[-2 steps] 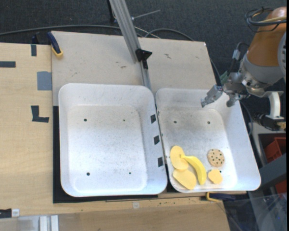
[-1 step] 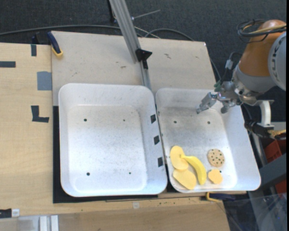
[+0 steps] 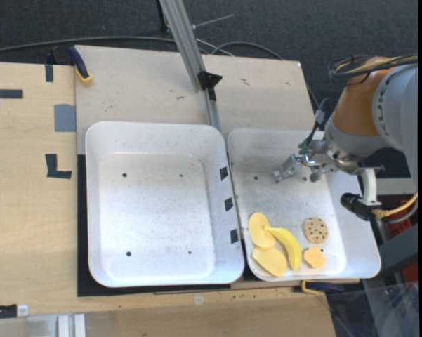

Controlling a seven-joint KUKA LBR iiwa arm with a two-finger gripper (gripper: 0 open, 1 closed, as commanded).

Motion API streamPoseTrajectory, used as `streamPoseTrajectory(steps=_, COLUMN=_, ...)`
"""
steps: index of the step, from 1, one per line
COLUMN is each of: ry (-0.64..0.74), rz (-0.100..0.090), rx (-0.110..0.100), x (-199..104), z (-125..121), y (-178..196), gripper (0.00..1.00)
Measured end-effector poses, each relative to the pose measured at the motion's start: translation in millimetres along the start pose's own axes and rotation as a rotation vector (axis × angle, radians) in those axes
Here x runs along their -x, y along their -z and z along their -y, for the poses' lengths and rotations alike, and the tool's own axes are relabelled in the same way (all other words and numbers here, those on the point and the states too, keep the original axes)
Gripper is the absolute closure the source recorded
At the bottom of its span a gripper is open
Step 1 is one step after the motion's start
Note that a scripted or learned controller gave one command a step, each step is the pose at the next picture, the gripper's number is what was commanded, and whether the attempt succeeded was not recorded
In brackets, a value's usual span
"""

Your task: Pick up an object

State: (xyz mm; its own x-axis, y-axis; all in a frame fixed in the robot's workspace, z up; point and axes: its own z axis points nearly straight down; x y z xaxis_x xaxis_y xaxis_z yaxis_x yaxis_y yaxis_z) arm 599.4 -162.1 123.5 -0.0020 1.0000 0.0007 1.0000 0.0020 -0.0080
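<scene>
So my gripper [image 3: 286, 171] is sitting over the upper middle of the right bin [image 3: 351, 258], wrist coming in from about 3 o'clock, and honestly the fingers look pinched nearly together with nothing between them, though at this angle they're small and a bit hard to read. All the stuff I could grab is bunched at the near end of that bin, roughly 6 o'clock from where I am and well apart from me. There's a banana [image 3: 288, 246] lying curved, touching a yellow rounded piece [image 3: 260, 232] at its 10 o'clock and another flat yellow piece [image 3: 270, 260] at its 7 o'clock, then a speckled cookie [image 3: 314, 229] off at its 2 o'clock and a small orange chunk [image 3: 314, 258] just beside it at 4 o'clock. My guess is these are light plastic play food, stiff and kinda slick, so nothing's going to crush but things could squirt out of a sloppy pinch. The cookie and flat pieces look too low to get fingers under. I'd go for the banana across its narrow middle, jaws set crosswise to the curve, since that's the one spot with bare floor on its right side. The left bin [image 3: 98, 188] at 9 o'clock isn't part of my plan.
</scene>
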Motion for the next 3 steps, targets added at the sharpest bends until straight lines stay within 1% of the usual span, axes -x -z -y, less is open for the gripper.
streamPoseTrajectory(steps=1, ry=0.001, rz=0.001, rx=0.006, x=-0.2, z=-1.6, y=13.9, gripper=1.00)
streamPoseTrajectory(steps=2, ry=0.000, rz=0.001, rx=0.010, x=-5.3, z=4.1, y=59.6, gripper=1.00)
streamPoseTrajectory(steps=3, ry=0.000, rz=0.002, rx=0.012, x=-7.2, z=-4.7, y=106.4, gripper=1.00)
